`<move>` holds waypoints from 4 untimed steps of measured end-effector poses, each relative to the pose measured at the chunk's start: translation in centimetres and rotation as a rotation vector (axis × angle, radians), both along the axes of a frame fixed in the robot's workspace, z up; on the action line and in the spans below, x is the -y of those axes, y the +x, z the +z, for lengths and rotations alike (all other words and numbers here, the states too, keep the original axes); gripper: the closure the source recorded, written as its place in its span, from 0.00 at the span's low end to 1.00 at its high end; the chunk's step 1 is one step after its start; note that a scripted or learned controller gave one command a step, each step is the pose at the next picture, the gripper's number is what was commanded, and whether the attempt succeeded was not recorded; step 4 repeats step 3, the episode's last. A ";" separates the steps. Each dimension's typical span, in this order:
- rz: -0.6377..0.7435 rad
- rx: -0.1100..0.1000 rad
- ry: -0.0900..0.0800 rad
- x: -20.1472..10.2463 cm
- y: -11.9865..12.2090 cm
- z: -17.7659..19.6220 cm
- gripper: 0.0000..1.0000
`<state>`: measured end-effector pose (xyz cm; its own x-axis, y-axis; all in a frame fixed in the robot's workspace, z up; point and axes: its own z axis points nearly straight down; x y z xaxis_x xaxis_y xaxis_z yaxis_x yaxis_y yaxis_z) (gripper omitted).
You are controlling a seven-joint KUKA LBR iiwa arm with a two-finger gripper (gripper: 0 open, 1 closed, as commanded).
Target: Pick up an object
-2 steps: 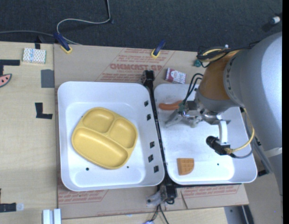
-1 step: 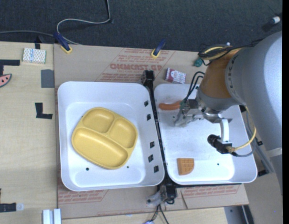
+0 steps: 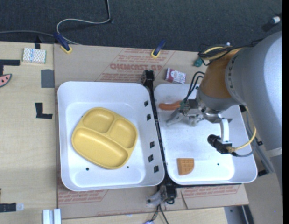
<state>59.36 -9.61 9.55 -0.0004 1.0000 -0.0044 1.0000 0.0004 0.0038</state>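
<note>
Pick not done yet, nothing is being lifted. The arm is reaching in from the right over the right bin and is covering much of that bin's back half.

The left bin is carrying a yellow divided tray, sitting about mid-bin and well apart from the arm.

In the right bin two things are lying loose. An orange sausage-shaped piece is lying near the back left corner, close to the wall shared with the left bin. A waffle-like square is lying near the front edge, left of centre.

The gripper is sitting low in the right bin, just in front of the sausage piece. The fingers are looking parted, with nothing between them. The sausage piece is lying just beside the fingers, toward the back wall; touching or not, can't tell. The waffle is well apart from them. Judging by this, approach is mostly done; closing and lifting are left.
</note>
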 end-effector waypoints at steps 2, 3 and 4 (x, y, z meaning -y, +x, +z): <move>0.000 -0.002 0.001 0.0 0.0 0.9 0.00; 0.001 0.000 0.003 0.3 -3.2 -0.9 0.00; 0.001 0.000 0.003 0.3 -3.2 -0.9 0.00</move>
